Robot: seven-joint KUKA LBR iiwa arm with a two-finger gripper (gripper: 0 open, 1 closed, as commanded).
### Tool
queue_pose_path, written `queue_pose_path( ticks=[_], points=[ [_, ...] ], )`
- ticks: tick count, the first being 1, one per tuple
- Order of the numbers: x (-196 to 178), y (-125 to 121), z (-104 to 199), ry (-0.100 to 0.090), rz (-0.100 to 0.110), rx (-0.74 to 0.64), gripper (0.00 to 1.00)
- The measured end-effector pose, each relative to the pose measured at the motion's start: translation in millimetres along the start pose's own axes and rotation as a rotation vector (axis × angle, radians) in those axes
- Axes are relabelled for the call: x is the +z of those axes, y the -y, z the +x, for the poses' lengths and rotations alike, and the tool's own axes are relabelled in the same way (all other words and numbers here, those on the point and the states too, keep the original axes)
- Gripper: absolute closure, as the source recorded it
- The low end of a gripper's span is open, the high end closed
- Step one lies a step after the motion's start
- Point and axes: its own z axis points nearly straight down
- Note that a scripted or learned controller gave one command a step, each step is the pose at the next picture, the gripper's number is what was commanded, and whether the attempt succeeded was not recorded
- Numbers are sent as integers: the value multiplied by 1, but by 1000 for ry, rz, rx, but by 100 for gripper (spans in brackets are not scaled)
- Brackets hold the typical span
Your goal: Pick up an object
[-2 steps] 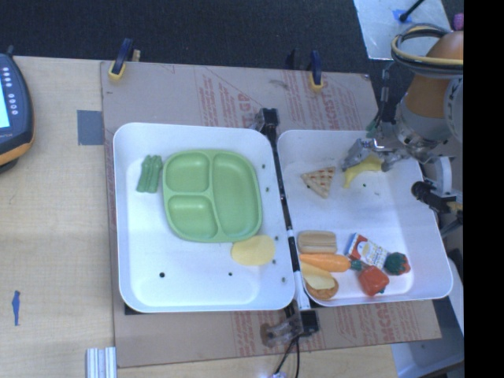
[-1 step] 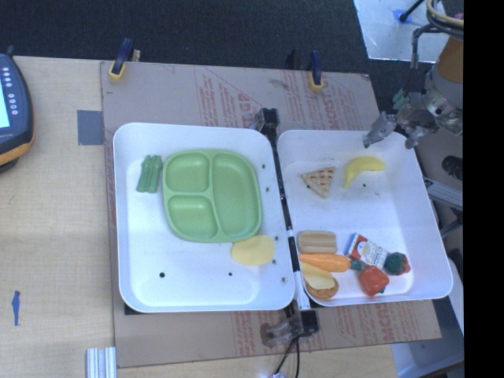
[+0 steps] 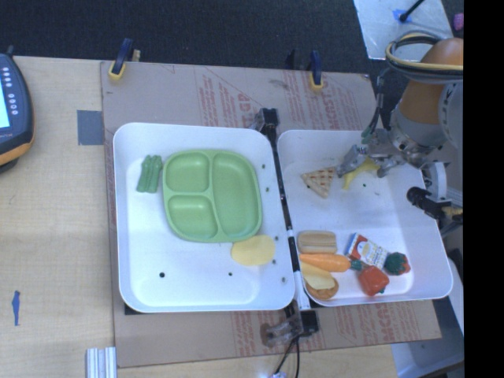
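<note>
My gripper (image 3: pixel 358 165) is low over the far part of the right bin (image 3: pixel 429 290), reaching in from the right. A small yellow piece (image 3: pixel 350 179) lies right under its tip, touching it or nearly so. Whether the piece is held is unclear. A tan triangular toast slice (image 3: pixel 319 183) lies just left of the gripper. At the near end of the right bin are a bun (image 3: pixel 316 240), a carrot (image 3: pixel 324 262), a round bread piece (image 3: pixel 321 287), a red pepper (image 3: pixel 373 280), a red-and-white packet (image 3: pixel 368 250) and a green piece (image 3: pixel 398 264).
The left bin (image 3: pixel 142 282) holds a green divided plate (image 3: pixel 213 195), a green bean bundle (image 3: pixel 150 173) and a pale yellow slice (image 3: pixel 253 250). A black clip (image 3: pixel 269 119) sits between the bins at the far side. A tablet-like device (image 3: pixel 12 109) rests at the far left.
</note>
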Motion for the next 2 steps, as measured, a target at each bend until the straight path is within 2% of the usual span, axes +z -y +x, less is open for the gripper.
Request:
queue_pose_path(
  ticks=[1,2],
  points=[
    [-17,-1,0,-3,3,-2,100],
    [-72,-3,55,2,-15,0,100]
  ],
)
